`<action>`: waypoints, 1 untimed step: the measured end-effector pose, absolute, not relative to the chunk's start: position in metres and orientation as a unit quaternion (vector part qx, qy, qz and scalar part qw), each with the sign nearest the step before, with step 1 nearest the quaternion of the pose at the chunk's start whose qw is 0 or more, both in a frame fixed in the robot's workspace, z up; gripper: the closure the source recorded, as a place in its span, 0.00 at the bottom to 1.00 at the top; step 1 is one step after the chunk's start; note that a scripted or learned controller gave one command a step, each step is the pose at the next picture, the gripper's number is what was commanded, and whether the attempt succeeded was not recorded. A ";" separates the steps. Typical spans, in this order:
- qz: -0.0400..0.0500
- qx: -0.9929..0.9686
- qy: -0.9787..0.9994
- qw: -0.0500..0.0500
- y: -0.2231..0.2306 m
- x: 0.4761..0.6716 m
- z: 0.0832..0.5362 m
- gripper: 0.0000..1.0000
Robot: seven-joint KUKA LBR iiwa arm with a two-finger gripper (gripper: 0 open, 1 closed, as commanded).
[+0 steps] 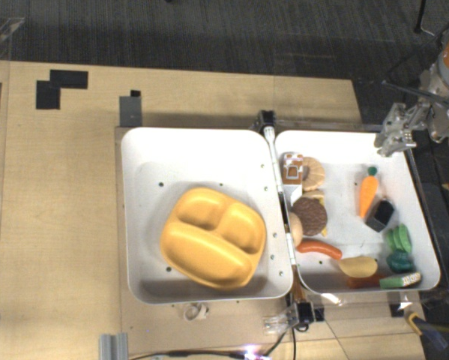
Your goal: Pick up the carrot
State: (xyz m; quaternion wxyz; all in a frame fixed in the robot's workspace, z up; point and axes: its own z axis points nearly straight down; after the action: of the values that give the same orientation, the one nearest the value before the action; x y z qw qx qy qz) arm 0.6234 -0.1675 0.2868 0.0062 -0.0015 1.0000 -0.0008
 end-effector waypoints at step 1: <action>0.001 0.053 0.999 0.001 -0.193 0.577 0.132 0.00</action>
State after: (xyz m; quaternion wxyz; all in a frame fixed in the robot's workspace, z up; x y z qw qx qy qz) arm 0.5766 -0.1930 0.1317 0.0006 0.0526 0.9986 0.0008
